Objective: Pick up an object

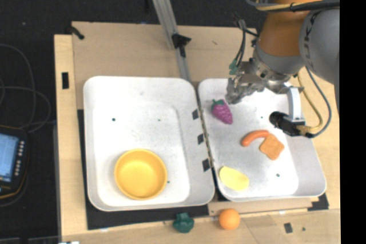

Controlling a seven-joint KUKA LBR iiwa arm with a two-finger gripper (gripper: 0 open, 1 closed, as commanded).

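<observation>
1. You see two white bins side by side on the bench; take the right bin [289,180] as your landmark
2. The gripper [235,94] hangs over the upper left part of the right bin, below the arm's orange band [289,20]
3. You cannot tell from this slant whether it is wide or narrow, and nothing shows between its tips
4. The purple grapes [222,112] lie in the right bin near its left wall, just below and left of the gripper; whether the two touch you cannot tell
5. An orange sausage [254,137] lies near the middle of the right bin, curved
6. An orange waffle [271,148] sits just beside the sausage, on its lower right, touching it or nearly so
7. A pale yellow piece [234,178] lies in the lower left corner of the right bin
8. A yellow bowl [140,174] stands in the left bin [137,100], well to the left of the right bin, in that bin's lower part
9. An orange ball [229,219] rests on the bench just below the right bin's front edge
10. A green toy [183,223] lies on the bench left of the ball, below the gap between the bins
</observation>
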